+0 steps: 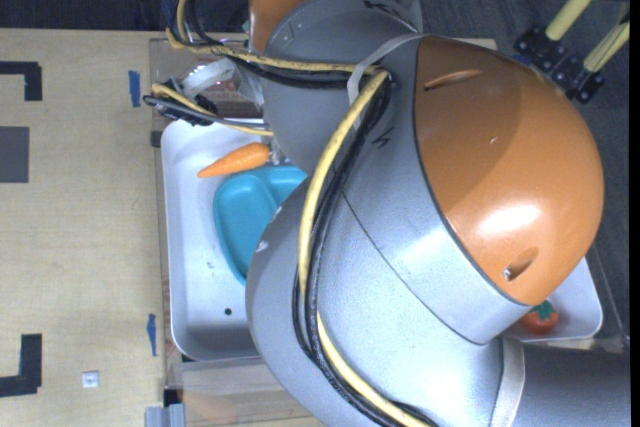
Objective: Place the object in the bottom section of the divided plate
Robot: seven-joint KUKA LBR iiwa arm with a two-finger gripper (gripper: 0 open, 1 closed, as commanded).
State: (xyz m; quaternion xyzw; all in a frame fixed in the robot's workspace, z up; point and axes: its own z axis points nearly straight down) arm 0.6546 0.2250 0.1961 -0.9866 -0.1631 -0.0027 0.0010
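Camera view | arm (430, 245) covered most of white bin (190, 315) | carrot (235, 158) lay beside blue divided plate (245, 215), probably waiting for placement | gripper state could not be told

Bright, even overhead light, pretty clean shot.

Soft glare is seen on the arm's orange cap (505, 175) and grey shell; the white bin (190, 245) is shaded under it. Slight softness is noticed on the close-up arm.

Orange carrot (235, 159) touching blue divided plate (245, 215)
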